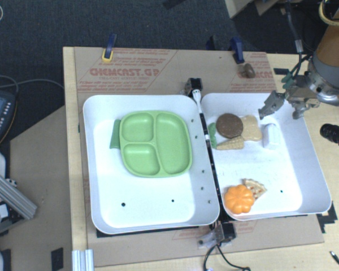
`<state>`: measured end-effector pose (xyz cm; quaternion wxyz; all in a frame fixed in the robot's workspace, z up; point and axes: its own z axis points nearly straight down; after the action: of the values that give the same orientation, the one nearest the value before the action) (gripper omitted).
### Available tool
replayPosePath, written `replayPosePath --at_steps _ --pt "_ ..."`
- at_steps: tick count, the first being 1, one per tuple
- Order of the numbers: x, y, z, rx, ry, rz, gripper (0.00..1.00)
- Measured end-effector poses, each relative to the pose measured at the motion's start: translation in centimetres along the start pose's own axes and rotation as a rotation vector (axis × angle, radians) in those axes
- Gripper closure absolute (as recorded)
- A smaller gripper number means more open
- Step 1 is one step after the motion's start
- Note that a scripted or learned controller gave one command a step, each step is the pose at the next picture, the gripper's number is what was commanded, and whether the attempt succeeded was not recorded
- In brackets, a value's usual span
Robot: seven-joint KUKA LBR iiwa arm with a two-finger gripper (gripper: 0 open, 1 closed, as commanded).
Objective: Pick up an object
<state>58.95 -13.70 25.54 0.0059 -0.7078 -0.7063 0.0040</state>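
The right bin (305, 168) holds several small items. A brown round disc (230, 125) lies against a beige piece (251, 127), with a yellow corn-like piece (230, 145) just below them. A small white object (269, 135) rests to their right. Near the bin's front sit an orange pumpkin-shaped toy (238, 200) and a tan cracker-like piece (255, 188). My gripper (283, 109) hangs over the bin's back right part, above and to the right of the white object. It is open, and nothing sits between its fingers (269, 106).
The left bin (101, 185) carries a green divided plate (156, 143). Both bins sit on a cardboard sheet (158, 72) held by a yellow clamp (108, 52) and a blue clamp (236, 49). A raised divider (204, 145) separates the bins.
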Motion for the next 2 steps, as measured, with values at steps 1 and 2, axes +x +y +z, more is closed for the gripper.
replayPosePath --at_steps 1,2 --pt "0.0 0.2 -0.7 -0.013 -0.002 -0.002 0.0" --pt "-0.6 0.3 5.4 -0.006 -0.001 -0.001 0.0"
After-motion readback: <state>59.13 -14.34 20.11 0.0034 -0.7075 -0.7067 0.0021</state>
